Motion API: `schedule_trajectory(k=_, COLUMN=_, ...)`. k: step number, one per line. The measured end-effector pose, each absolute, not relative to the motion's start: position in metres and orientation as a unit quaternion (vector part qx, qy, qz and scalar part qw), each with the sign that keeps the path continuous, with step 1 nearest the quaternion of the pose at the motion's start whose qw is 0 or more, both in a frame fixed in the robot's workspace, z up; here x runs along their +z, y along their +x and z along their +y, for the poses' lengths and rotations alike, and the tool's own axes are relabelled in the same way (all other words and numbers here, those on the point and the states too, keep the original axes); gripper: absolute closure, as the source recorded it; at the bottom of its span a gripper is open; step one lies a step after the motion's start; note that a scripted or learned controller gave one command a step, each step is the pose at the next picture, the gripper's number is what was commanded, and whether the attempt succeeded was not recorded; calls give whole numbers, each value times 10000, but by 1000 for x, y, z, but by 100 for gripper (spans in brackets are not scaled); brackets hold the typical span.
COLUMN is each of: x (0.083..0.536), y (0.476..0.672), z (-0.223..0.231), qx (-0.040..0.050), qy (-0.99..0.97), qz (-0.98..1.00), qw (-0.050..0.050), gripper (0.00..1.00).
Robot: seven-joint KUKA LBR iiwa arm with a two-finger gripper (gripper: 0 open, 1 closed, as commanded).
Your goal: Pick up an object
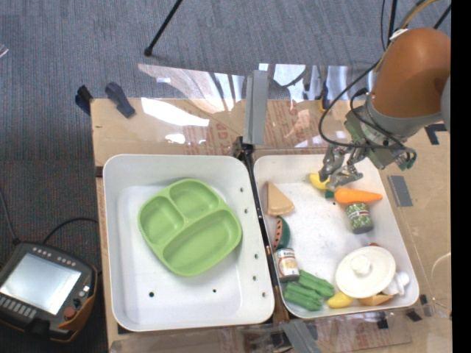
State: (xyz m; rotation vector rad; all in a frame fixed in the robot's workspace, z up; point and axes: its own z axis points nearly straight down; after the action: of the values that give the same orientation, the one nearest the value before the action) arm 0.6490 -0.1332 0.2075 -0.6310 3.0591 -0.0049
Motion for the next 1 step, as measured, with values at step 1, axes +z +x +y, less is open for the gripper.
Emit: schedule_trajectory(k=1, x=226, y=646, z=-98, qx=7, qy=-1353, qz=9908, qw=29, gripper=100)
